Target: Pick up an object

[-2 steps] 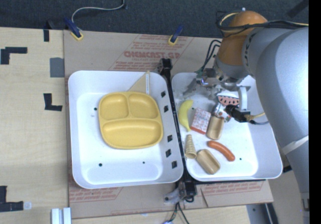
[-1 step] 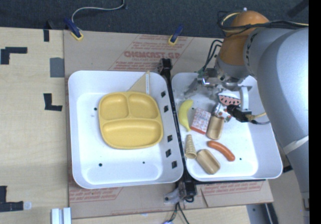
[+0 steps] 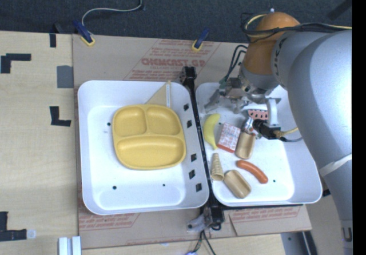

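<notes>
The right bin (image 3: 297, 185) holds several toy foods: a yellow banana (image 3: 211, 130), a red and white packet (image 3: 229, 137), a tan cylinder (image 3: 245, 146), a red sausage (image 3: 252, 171), a waffle cone (image 3: 217, 167) and a tan bread roll (image 3: 237, 184). My gripper (image 3: 226, 97) is low over the far end of this bin, just beyond the banana and the packet. Nothing shows as held in it. A small red and white piece (image 3: 257, 115) lies right beside the wrist.
The left bin (image 3: 94, 151) carries a yellow divided plate (image 3: 150, 136). A black divider (image 3: 194, 134) runs between the two bins. The bulky grey arm (image 3: 320, 94) covers the right bin's far right side. Cables hang by the wrist.
</notes>
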Robot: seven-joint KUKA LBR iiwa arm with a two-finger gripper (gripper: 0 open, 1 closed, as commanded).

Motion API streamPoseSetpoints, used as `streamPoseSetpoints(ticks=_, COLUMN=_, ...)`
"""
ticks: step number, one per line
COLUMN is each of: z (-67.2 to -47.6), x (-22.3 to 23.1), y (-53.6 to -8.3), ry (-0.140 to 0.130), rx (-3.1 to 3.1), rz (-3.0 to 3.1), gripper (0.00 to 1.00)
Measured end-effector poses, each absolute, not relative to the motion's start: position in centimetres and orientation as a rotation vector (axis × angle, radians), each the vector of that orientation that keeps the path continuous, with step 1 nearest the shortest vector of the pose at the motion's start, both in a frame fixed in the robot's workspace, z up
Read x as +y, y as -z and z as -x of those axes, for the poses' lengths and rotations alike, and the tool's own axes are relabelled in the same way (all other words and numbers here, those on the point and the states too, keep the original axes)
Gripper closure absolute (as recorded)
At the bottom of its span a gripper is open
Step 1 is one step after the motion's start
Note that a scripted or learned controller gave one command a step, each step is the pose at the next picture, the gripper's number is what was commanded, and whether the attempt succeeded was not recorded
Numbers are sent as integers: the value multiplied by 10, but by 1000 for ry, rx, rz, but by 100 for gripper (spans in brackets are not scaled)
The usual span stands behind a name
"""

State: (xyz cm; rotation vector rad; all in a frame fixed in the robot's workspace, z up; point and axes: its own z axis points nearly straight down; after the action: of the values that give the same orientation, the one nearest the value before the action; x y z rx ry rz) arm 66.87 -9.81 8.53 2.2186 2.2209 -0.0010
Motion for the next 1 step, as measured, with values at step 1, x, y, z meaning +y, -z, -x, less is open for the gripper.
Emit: streamPoseSetpoints(ticks=1, z=-669, x=-98, y=-95, ry=2, rx=2222, rz=-2217, gripper=100)
